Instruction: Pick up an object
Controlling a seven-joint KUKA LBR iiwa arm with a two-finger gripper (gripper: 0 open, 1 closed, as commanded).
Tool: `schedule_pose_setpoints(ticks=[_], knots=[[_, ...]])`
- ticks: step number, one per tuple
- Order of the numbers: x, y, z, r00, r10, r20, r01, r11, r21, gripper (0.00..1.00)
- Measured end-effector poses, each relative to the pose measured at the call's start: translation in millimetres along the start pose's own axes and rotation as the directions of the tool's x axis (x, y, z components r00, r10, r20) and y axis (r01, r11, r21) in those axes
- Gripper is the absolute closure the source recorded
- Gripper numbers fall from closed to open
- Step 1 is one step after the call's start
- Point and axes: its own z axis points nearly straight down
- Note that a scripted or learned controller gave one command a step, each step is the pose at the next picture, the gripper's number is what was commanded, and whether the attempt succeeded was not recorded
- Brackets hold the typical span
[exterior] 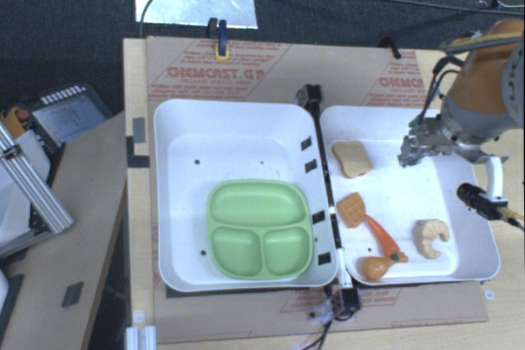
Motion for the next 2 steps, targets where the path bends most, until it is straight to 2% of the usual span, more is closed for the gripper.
schedule_pose_setpoints(ticks=[2], knots=[[-6.9, 4.4, -125.9, 1.0, -0.002, 0.0, 0.002, 1.0, -0.001, 1.0]])
